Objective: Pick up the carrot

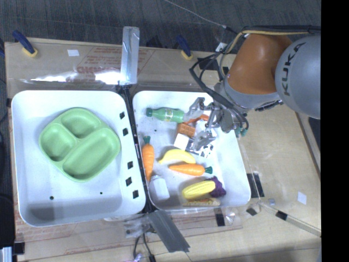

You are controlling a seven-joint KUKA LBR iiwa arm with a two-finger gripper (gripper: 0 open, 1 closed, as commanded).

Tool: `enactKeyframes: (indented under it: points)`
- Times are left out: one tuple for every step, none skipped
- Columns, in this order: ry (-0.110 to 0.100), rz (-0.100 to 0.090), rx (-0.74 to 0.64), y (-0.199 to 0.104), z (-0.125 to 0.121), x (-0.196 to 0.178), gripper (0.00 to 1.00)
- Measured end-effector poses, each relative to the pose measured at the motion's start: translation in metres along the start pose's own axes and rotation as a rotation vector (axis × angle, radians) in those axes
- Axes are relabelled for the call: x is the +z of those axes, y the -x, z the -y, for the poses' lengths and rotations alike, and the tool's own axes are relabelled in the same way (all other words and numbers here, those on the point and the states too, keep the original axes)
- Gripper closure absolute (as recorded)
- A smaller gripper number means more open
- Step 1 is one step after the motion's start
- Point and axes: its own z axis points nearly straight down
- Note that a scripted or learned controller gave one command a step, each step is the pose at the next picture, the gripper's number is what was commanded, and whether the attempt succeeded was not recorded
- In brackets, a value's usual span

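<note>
A grey arm lettered KUKA is seen, banded in orange above the wrist, looped by black cables and ended by a metal gripper.

I was looking at a robotics lab bench: a KUKA arm beside two white bins, toy food, clamped plastic sheeting, dark carpet beyond.

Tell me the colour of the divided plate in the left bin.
Light green: the divided plate shows clearly in the camera view, lying in the white left bin.
</note>
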Motion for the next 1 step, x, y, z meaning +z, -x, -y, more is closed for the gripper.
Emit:
enactKeyframes:
  points:
    - [0.001, 0.0, -0.057, -0.0738, -0.0078, 0.1036, 0.0]
